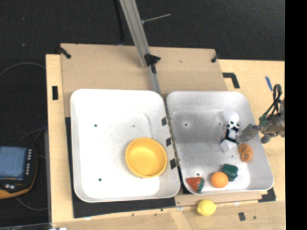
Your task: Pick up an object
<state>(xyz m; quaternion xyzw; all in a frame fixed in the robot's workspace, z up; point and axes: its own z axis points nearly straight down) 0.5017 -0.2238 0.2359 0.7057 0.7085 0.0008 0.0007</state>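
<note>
The right bin [201, 104] holds several small objects. A black-and-white toy [232, 125] stands near its right wall, with a small pale block [226, 145] just below it. A brown lumpy piece [245, 152] lies against the right wall. Along the front sit a green object [230, 171], an orange ball [219, 179] and a red strawberry-like piece [195, 183]. My gripper [268, 127] shows as a dark grey shape at the bin's right rim, just right of the toy and above the brown piece. Nothing is visibly held in it.
A yellow bowl [146, 156] sits in the left bin [96, 123], near the divider. A yellow lemon [206, 207] lies on the bench in front of the right bin. A grey metal pole [136, 28] rises behind the bins. A handheld screen device [15, 169] rests at far left.
</note>
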